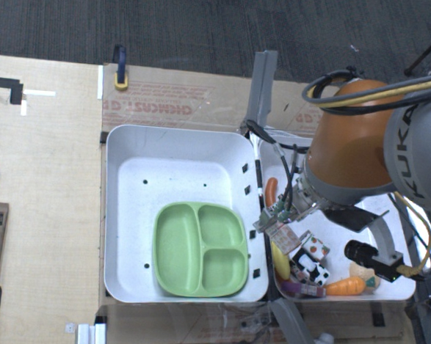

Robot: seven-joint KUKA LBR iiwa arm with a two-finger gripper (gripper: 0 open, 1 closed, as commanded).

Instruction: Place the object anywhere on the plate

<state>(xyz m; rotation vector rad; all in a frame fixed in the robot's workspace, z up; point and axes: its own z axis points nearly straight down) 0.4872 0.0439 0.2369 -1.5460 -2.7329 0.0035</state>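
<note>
Bench: green plate (199, 249) in left bin (125, 198); hand (277, 222) over right bin toys (grip state unclear).

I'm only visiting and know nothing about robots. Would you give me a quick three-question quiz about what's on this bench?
1. True or false: the green plate sits in the left bin.
2. How many compartments does the plate have?
3. The carrot lies in: A) the left bin, B) the right bin, C) on the plate.

Key: 1 true. 2 three. 3 B; it lies near that bin's front edge, beside a black-and-white toy, below the tool.
</note>
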